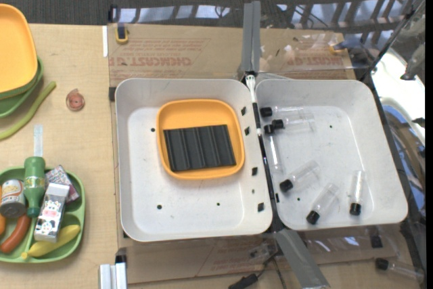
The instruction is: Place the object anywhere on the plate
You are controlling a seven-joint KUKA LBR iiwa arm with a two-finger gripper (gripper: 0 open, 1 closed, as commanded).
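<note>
Nearest me, in the shallow white right bin (383, 212), small clear plastic vials with black caps (322, 205) lie scattered on their sides. I judge that they would roll or slip out of a pinch, and a low sweep across that bin could knock them about. Further in, in the shallow white left bin (196, 221), the flat dark ribbed rectangular block (201, 148) lies square in the middle of the rounded orange plastic plate (199, 107), inside its rim. To my eye the placing looks done, and any brush now could push the block off or slide the plate. I cannot tell whether the hand is released or clenched, nor how the block lies relative to it.
</note>
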